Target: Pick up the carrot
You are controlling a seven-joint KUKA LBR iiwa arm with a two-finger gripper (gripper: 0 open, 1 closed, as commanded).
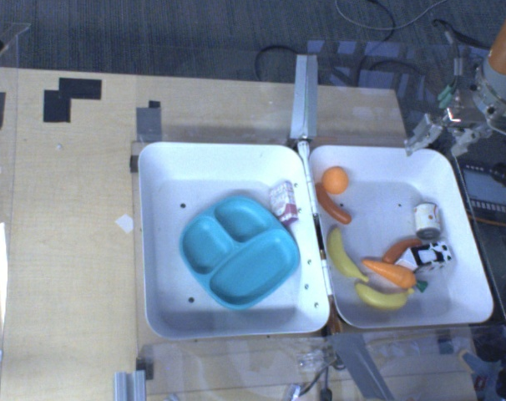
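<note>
Carrot [391, 272]: lies in the right bin [460, 192], in its near half, orange, slanting with its thick end toward the bin's middle and its green-tipped end toward the near right.
Carrot's neighbours: it rests across the upper edge of a banana [383, 296] lying along the bin's near side; a second banana [343, 255] curves just to its left; an orange-brown sausage-shaped piece [401, 248] sits just behind it, and a small black-and-white cow toy [431, 256] is just to its right.
Gripper [441, 138]: hangs above the far right corner of the right bin, at the bin's rim; its two pale fingers are spread apart with nothing between them.
Carrot relative to gripper: well apart; the carrot is toward the near side of the bin and somewhat left of the gripper, with the bin's bare floor and a small white can [427, 219] between them.
Arm: the grey wrist with its orange band [505, 47] enters at the upper right corner.
Other things in right bin: an orange ball-like fruit [335, 180] near the far left corner, touching a reddish sausage [332, 207] that slants below it.
Left bin [161, 249]: holds a blue divided plate [240, 251] with three compartments, and a small crumpled packet [283, 202] at the plate's far right edge against the bin's right wall.
</note>
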